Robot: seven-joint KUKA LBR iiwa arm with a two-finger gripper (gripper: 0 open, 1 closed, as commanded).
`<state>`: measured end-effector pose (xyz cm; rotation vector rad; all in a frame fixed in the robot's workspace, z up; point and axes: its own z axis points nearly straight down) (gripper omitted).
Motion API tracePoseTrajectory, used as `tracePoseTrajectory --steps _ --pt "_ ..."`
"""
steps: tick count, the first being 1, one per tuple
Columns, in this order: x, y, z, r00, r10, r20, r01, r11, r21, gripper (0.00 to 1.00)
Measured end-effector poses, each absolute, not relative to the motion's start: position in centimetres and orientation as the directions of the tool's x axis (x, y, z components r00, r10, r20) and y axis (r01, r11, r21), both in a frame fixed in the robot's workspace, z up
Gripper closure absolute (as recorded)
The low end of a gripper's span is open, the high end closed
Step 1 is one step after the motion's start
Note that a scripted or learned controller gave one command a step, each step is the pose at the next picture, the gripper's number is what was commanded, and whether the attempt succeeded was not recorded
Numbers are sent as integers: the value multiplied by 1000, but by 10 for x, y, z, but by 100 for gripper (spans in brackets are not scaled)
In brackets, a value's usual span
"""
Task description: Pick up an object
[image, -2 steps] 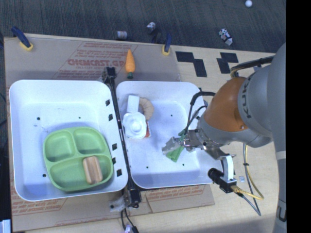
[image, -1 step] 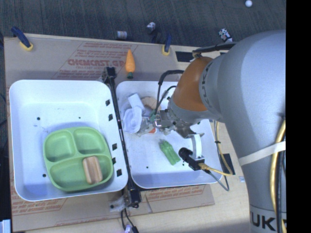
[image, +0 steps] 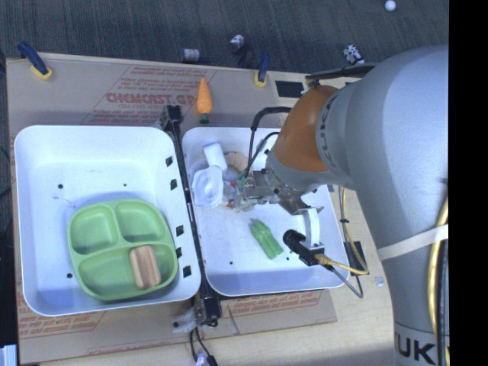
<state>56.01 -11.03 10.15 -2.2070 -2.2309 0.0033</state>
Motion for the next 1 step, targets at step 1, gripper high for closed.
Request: tracePoseTrajectory --steps 1 --pt "514 -204 181 -3 1000 -2 1000 3 0 100"
